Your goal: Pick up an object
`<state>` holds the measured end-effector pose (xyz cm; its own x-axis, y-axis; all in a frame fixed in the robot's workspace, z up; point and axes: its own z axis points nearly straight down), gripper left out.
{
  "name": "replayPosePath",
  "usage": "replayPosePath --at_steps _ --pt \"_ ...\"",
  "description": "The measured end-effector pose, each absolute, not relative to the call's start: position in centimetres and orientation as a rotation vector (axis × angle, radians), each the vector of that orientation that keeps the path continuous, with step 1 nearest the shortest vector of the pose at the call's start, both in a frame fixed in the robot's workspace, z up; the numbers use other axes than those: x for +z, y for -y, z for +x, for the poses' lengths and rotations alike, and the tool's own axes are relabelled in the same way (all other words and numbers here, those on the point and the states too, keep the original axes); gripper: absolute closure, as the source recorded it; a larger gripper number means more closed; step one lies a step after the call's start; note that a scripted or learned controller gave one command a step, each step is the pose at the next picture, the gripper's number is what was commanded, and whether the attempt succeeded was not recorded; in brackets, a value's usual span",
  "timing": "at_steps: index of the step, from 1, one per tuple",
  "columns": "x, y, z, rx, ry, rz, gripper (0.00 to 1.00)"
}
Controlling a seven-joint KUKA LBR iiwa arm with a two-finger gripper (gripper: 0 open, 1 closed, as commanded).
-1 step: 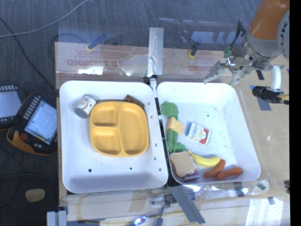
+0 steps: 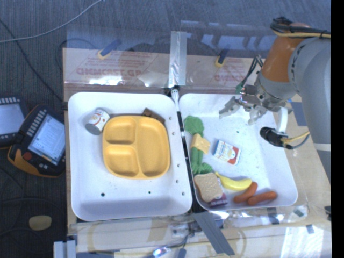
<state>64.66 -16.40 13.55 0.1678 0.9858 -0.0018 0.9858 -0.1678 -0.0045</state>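
Observation:
My gripper [image 2: 239, 112] hovers over the far part of the right bin [image 2: 279, 160], its two fingers [image 2: 228, 109] spread open with nothing between them. Below it in that bin lie a small white carton [image 2: 226, 151], a yellow cheese wedge [image 2: 200, 143], and a green leafy toy [image 2: 193, 126] by the left wall. Along the near wall sit a sandwich [image 2: 208, 187], a banana [image 2: 235, 183] and two red sausages [image 2: 256, 198]. The carton is the nearest object, a little nearer the camera and to the left of the fingers.
The left bin [image 2: 86, 198] holds a yellow divided plate [image 2: 135, 145], a small tin can [image 2: 97, 121] at its far left and a brown item [image 2: 148, 113] behind the plate. A handheld pendant [image 2: 40, 138] lies on the floor to the left.

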Motion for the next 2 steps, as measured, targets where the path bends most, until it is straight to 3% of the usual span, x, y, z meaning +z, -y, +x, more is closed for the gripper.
replayPosePath --at_steps 1,2 --pt "9.0 14.1 59.5 -0.007 2.062 -2.382 0.0" --pt "9.1 14.4 51.4 -0.01 2.016 -2.422 0.0"
